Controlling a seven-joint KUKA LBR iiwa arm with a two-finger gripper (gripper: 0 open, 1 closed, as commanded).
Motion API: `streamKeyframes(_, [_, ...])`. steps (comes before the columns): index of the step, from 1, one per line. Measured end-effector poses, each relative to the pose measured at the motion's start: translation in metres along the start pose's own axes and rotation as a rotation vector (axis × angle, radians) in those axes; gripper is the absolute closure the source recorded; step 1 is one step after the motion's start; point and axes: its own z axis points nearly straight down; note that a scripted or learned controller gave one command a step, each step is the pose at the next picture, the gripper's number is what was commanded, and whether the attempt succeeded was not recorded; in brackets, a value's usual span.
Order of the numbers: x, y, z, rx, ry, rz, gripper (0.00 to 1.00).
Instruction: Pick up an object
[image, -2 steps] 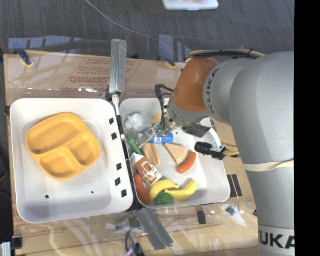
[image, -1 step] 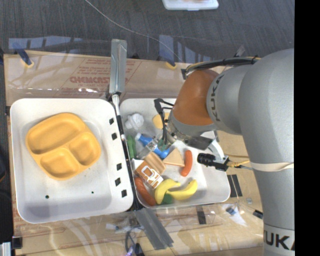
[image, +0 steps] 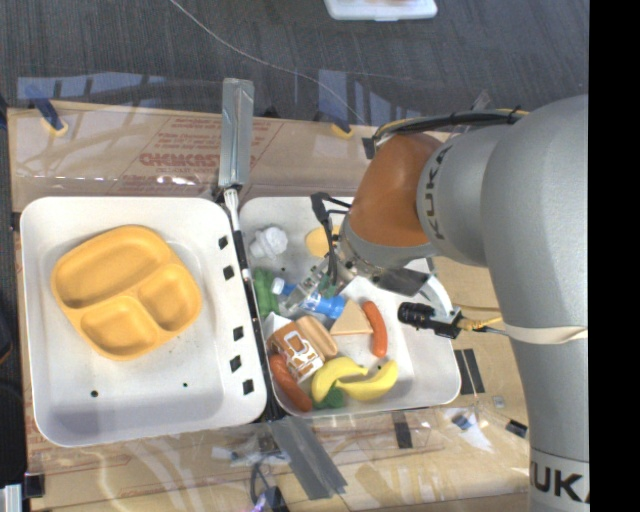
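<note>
The gripper (image: 325, 272), its grasp impossible to tell, sits low over the blue bottle (image: 310, 297) directly beneath it, nothing lifted yet.

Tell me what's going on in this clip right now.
The grey KUKA arm reaches in from the right and has its tool low in the right bin, among toy food: a banana, a sausage and a blue-capped bottle. Nothing is visibly lifted. The left bin holds a yellow divided tray.
</note>
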Motion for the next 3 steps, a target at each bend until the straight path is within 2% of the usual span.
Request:
streamKeyframes(1, [-0.006,-0.002,0.01,0.001,-0.001,0.224,1.0])
streamKeyframes(2, [0.03,0.074,-0.092,-0.003,0.0,0.565,1.0])
streamKeyframes(3, [-0.01,0.09,-0.089,0.002,0.0,0.504,1.0])
